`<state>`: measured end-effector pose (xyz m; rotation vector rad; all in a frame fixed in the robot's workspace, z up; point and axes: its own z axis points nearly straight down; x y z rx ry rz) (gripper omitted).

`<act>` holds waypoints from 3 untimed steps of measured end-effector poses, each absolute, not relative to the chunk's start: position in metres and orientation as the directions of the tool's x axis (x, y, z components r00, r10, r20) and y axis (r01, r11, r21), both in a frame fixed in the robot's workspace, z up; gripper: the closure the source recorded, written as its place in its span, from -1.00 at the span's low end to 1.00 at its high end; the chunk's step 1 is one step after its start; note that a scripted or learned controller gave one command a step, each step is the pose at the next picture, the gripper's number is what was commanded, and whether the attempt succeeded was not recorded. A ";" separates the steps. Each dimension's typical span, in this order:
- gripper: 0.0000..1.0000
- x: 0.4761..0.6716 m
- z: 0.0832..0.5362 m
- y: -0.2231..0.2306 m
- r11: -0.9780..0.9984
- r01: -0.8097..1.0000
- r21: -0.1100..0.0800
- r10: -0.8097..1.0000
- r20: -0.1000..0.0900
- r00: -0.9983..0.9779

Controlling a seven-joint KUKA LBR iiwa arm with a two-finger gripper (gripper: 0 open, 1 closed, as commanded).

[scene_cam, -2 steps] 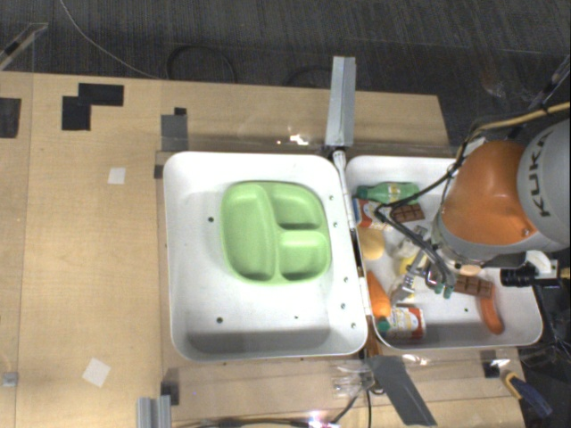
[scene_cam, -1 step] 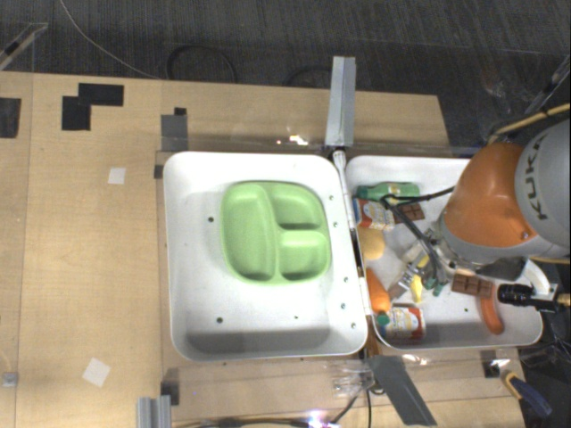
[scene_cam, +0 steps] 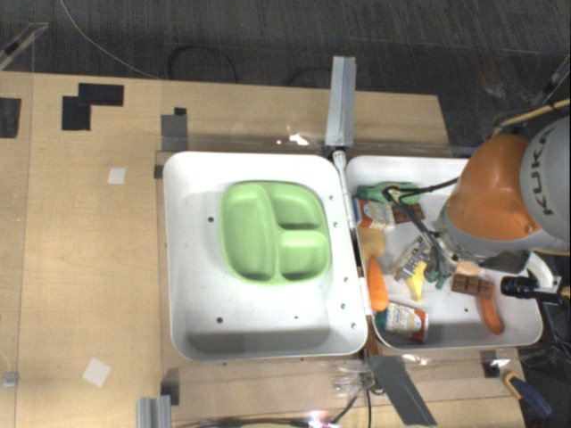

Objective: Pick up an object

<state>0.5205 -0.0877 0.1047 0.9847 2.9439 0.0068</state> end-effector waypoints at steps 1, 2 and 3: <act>1.00 0.532 0.188 -0.018 0.716 0.698 0.011 0.698 -0.008 -0.716; 1.00 0.571 0.173 -0.098 0.800 0.600 0.002 0.600 -0.007 -0.800; -1.00 0.572 0.173 -0.095 0.803 0.596 0.004 0.596 -0.007 -0.803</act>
